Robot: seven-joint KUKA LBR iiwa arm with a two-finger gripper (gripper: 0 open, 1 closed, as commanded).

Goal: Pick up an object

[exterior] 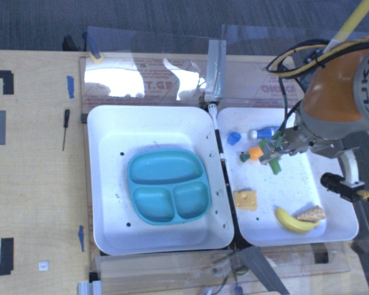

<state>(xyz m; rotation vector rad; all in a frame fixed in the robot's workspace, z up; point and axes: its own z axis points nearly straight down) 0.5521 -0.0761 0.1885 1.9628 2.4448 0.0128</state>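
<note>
Camera view gives you the gripper [272, 154], its closure unclear, above small toys [256, 153] that look light, hard and slippery; pinch one across its middle.

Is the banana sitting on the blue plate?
No, the banana lies in the right bin beside a piece of bread, while the blue plate sits in the left bin.

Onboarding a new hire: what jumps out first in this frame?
The blue divided tray sitting alone in the left bin grabs the eye first. Next, the arm's orange band at right, its gripper low over small toys in the right bin, with a banana near the front edge.
</note>
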